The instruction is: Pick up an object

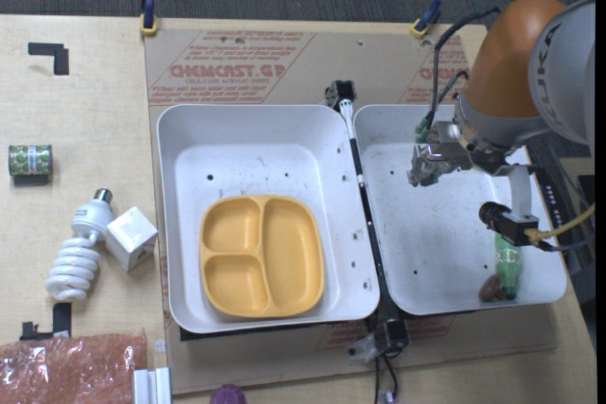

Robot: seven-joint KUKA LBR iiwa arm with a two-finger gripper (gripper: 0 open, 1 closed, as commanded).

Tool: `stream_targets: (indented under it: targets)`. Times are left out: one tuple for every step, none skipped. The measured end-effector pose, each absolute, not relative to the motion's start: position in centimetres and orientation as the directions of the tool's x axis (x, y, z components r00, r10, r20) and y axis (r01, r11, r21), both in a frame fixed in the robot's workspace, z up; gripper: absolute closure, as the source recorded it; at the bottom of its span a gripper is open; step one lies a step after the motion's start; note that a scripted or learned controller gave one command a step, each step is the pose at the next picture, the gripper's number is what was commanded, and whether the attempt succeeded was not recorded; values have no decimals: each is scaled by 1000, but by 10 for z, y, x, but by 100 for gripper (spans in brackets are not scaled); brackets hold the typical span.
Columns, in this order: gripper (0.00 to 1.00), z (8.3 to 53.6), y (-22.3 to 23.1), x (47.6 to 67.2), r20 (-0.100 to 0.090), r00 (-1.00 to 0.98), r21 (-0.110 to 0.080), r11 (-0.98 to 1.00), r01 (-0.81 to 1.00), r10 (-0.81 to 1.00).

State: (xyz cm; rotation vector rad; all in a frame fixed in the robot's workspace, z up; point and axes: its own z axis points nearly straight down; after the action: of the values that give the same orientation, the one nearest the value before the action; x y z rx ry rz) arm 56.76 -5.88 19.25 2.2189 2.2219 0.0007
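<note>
Camera view: grey arm's two-finger gripper (423, 167) is hovering over the right shallow white bin (398, 232), approach step; whether it is open or closed, cannot tell. Nothing seen held. A small green bottle-like object (508, 268) is lying in that bin's near right corner; next move needs reaching there. The left white bin (180, 203) is holding a yellow three-compartment plastic tray (262, 254).
</note>
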Motion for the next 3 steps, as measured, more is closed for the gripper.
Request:
stream_targets:
  targets:
    - [100,192,-20,616,-1,-2,0,2,1000,1000]
    - [100,187,-109,632,-2,-1,1,1,1000,1000]
    - [0,187,-109,633,-2,-1,1,1,1000,1000]
